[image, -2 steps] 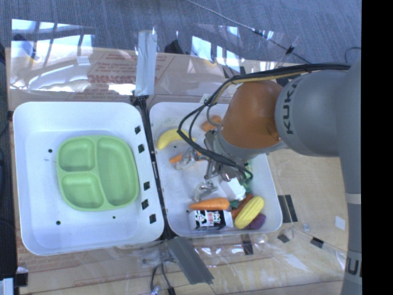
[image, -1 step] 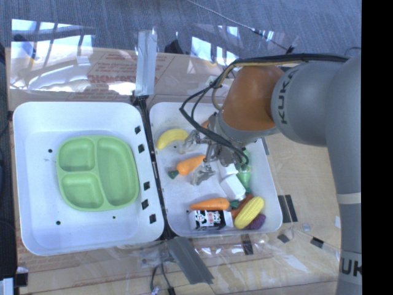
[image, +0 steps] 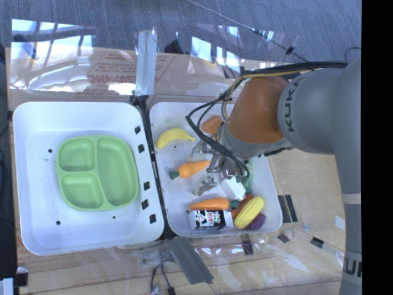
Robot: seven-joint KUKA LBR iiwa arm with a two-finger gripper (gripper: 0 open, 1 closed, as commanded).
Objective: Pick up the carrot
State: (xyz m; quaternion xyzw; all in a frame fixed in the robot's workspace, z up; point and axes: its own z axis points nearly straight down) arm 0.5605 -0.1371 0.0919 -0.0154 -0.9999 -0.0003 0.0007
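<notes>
Two orange carrots lie in the right bin (image: pixel 268 165). One carrot (image: pixel 195 168) lies mid-bin with its green top pointing left. The other carrot (image: pixel 210 204) rests near the front wall. My gripper (image: pixel 214 176) hangs low over the bin, just right of the mid-bin carrot and above the front one. It sits under the orange wrist band (image: pixel 258 112). Nothing can be seen held in it, and the wrist hides part of the bin's middle and back.
The right bin also holds a yellow banana (image: pixel 175 137), a corn cob (image: pixel 249 212), a black-and-white carton (image: pixel 212 219), a purple piece (image: pixel 259 222) and an orange item (image: pixel 212 125) by the wrist. A green divided plate (image: pixel 98 172) lies in the left bin (image: pixel 31 134).
</notes>
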